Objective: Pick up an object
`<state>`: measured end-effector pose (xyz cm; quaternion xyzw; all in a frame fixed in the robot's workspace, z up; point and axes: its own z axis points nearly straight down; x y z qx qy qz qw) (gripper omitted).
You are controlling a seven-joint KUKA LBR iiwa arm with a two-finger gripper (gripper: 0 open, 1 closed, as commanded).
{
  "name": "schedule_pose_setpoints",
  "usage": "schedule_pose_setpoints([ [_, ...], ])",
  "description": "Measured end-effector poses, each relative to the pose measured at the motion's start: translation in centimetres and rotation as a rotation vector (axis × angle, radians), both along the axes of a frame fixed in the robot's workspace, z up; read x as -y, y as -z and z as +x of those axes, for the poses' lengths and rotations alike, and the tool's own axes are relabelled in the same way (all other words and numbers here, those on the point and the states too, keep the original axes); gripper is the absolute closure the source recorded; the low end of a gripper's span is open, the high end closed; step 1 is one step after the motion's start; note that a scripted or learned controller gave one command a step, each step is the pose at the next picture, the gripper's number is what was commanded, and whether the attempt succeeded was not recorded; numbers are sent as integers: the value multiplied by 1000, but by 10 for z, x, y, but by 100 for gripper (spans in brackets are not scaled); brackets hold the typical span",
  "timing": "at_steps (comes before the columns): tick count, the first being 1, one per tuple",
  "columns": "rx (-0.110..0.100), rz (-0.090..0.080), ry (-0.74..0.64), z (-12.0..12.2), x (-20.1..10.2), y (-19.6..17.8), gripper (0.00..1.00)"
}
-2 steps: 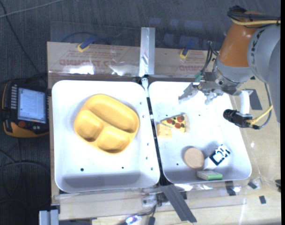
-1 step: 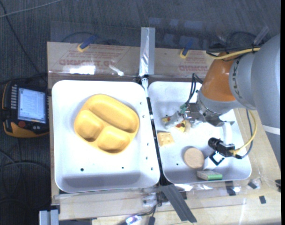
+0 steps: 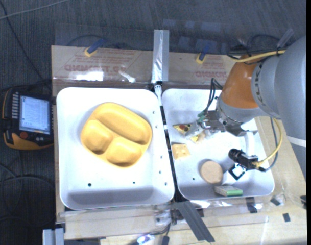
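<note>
Lying flat, round tan disc [image 3: 212, 171], pale square cracker [image 3: 180, 151]

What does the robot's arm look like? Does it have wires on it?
The arm is fat, round and grey, with a shiny orange band near the wrist. Its claw is dark metal. Yes, it has wires: a yellow cable loops down its side, and thin black ones run by the wrist.
</note>
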<state>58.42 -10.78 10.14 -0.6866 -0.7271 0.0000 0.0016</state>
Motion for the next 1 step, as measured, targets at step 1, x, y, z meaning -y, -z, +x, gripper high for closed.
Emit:
schedule_pose_setpoints([
  [1, 0, -5, 47, 61, -76, -110, 100],
])
